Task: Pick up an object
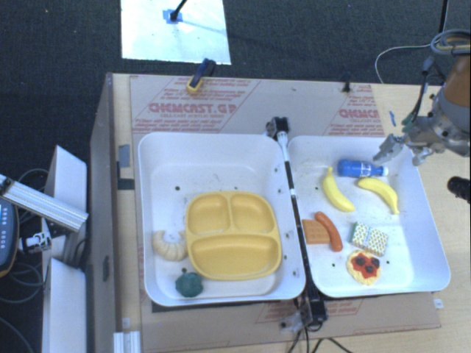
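The right bin [430, 259] holds a blue bottle [360, 170] lying on its side, two bananas [336, 191] [380, 193], a red sausage [329, 230] beside a brown toast slice [315, 232], a checkered block [369, 237] and a small pizza [364, 266]. My gripper [403, 151] hangs over the bin's far right corner, just right of and above the blue bottle. Its fingers are spread open with nothing between them.
The left bin [158, 153] carries a yellow divided plate [233, 234], a croissant [169, 245] and a green broccoli piece [189, 284]. A black divider rod [288, 175] runs between the bins. Cables hang at the far right.
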